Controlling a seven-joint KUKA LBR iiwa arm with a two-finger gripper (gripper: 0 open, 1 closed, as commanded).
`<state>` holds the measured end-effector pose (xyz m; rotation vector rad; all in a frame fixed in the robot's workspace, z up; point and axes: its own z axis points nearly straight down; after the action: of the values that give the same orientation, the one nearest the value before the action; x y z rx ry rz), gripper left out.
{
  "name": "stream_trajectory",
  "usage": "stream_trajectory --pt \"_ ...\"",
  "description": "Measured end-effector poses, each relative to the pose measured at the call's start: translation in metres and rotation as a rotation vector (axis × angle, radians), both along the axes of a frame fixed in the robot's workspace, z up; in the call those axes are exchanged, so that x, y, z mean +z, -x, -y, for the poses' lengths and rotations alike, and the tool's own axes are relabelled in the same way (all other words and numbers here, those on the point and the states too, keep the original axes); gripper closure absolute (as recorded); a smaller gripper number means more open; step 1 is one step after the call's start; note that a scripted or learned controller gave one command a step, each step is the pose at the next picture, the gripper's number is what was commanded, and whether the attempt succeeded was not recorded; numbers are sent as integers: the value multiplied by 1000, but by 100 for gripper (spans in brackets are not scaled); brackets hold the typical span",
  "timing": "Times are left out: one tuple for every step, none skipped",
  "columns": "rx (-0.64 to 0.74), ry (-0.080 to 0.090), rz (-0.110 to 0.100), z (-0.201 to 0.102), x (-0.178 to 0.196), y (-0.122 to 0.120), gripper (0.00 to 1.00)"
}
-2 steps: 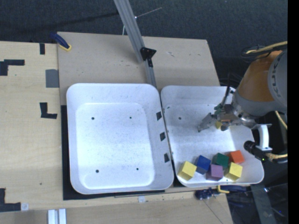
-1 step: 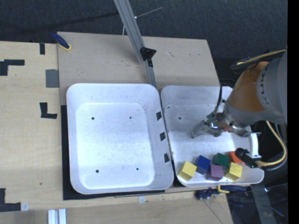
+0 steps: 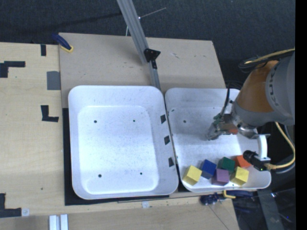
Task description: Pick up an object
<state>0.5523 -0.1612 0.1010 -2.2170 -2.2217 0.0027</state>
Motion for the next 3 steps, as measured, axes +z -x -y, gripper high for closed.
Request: stream_trajectory --pt "-2 2 6 7 45 2 100" --pt "0 3 8 4 105 7 100" --pt "-1 2 1 4 98 7 100"
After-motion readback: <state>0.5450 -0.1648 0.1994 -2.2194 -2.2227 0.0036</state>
